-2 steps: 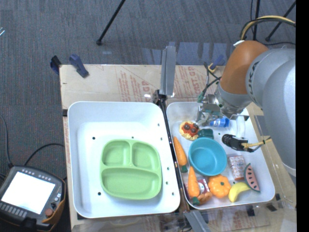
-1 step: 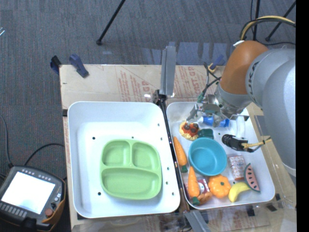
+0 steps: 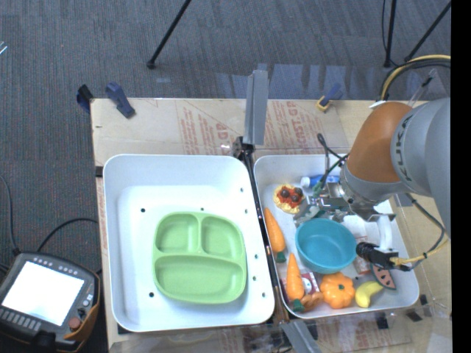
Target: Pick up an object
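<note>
My claw (image 3: 324, 204) hangs low over the right bin (image 3: 409, 297), at about twelve o'clock from the blue bowl (image 3: 324, 245) and just at three o'clock from the small tart topped with red berries (image 3: 288, 196). My own wrist covers the working end, so I cannot tell how wide it stands or whether anything sits in it.

The pickable things all lie in this bin. Two carrots (image 3: 274, 231) run along its nine o'clock wall, the second carrot (image 3: 293, 276) nearer six. A small orange pumpkin (image 3: 338, 290), a banana (image 3: 367, 292) and a watermelon slice (image 3: 383, 276) crowd the six o'clock edge. The left bin (image 3: 118, 197) bears a green divided plate (image 3: 199, 258).

To do this step well, I judge the tart the nearest target; it is low and flat, so I should come straight down over it and close gently. The bowl rim is touching close at six o'clock, and a slanted descent could nudge it. If the tart slips, the bowl's rim offers a firmer edge to pinch
</note>
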Motion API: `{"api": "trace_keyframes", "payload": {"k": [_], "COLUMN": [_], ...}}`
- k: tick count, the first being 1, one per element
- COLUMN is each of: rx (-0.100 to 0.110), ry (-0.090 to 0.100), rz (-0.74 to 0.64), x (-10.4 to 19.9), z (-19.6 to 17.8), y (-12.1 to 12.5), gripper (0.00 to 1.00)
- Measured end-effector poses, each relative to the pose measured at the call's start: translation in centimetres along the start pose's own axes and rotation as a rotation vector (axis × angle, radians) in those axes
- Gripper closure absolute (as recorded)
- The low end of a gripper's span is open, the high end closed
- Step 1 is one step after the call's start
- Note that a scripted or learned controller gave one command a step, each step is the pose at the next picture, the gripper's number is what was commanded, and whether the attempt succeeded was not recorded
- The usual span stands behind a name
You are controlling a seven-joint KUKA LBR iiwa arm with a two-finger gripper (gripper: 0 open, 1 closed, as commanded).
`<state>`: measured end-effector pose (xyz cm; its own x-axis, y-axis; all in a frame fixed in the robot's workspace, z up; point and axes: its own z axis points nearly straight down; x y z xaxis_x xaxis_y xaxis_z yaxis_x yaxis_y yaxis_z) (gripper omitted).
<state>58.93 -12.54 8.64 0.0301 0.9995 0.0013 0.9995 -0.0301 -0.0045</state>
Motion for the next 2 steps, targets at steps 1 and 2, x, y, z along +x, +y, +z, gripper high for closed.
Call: {"api": "trace_keyframes", "payload": {"k": [1,2], "rx": [-0.002,-0.002], "ry": [0.002,0.000], "rz": [0.008,-0.043], "x": [-0.2,-0.3], "z": [-1.0,-3.6], "y": [0.0,-1.3], "gripper": [1.00,1.00]}}
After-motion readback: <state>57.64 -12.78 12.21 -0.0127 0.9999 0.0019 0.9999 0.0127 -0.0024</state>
